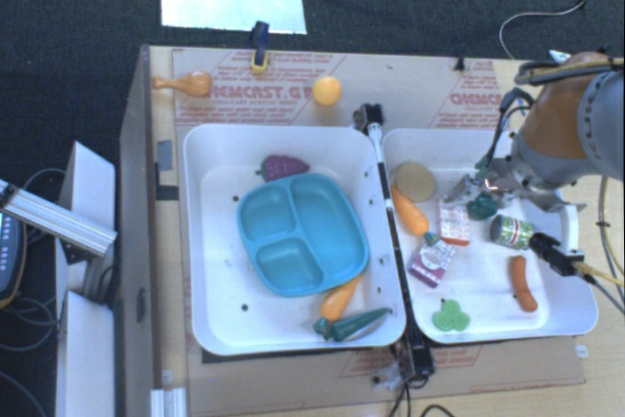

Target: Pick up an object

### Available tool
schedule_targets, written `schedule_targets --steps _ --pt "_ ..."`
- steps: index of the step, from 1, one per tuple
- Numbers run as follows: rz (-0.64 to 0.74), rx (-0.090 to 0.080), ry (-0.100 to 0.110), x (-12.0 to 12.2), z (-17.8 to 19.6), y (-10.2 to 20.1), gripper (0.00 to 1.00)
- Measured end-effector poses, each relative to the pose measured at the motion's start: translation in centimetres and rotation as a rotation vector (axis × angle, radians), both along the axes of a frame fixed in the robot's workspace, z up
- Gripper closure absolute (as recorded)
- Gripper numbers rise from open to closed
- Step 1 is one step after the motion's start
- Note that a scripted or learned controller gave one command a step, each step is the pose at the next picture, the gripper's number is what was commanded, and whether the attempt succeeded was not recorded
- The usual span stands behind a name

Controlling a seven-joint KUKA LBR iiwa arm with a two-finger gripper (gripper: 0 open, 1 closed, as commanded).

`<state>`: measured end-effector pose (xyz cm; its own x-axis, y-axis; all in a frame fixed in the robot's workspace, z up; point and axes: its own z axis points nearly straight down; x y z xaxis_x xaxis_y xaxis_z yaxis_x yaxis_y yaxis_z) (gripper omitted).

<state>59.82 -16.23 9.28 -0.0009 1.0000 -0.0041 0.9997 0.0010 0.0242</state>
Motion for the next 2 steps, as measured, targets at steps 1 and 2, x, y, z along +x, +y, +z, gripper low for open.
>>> schedule_targets --steps 1,2 --pt "0.002 -0.002 -0.001 0.1 1.1 -0.1 1.0" --pt "0.003 0.005 0.021 1.6 5.2 7.0 1.0"
